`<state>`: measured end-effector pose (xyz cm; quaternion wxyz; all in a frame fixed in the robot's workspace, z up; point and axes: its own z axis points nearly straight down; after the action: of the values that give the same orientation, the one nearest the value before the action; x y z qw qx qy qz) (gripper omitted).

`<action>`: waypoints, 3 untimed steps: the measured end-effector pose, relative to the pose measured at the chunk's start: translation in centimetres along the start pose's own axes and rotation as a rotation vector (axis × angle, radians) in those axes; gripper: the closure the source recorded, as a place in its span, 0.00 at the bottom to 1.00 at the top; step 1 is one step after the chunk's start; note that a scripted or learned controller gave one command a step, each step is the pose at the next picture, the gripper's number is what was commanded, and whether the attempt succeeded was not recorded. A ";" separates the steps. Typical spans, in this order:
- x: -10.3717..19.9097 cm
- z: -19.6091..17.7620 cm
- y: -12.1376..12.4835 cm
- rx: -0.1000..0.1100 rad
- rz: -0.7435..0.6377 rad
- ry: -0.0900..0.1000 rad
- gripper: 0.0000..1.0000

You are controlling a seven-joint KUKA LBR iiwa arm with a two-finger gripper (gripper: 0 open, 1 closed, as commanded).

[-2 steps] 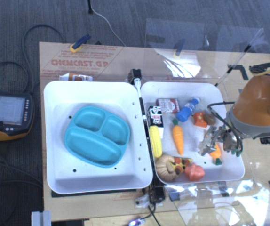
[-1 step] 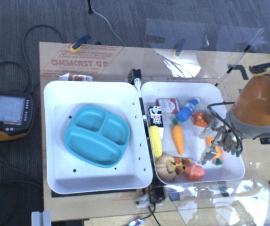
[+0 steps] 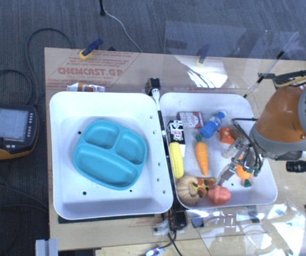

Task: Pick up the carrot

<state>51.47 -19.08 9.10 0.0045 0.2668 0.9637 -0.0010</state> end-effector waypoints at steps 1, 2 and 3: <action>4.6 -0.2 3.1 -0.004 0.150 -0.016 0.00; 0.5 -0.1 8.0 -0.002 0.257 -0.007 0.00; 0.4 -1.2 8.1 -0.002 0.255 -0.012 1.00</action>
<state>55.32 -11.93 10.32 0.0107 0.3871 0.9220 -0.0010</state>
